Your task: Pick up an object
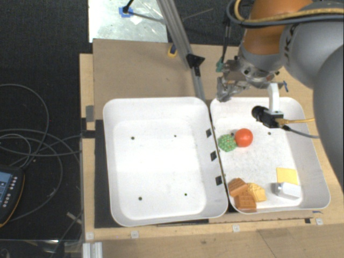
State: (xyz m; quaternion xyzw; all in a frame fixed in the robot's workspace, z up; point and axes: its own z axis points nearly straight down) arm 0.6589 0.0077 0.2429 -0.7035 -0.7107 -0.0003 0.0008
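The right bin (301,112) holds several small objects. A red ball (244,137) lies next to a green knobbly ball (227,143) near the bin's left wall. A yellow block (287,174) and a grey-white piece (285,190) lie at the front right, and brown and orange blocks (244,193) sit in the front left corner. My gripper (248,97) hangs over the far end of this bin, behind the red ball. It is open, with nothing between its fingers.
The left bin (156,160) stands beside the right one, joined by a shared middle wall with black clips (213,156). A grey slanted pole (180,36) crosses behind the bins. A yellow cable (298,123) runs from the gripper to the right.
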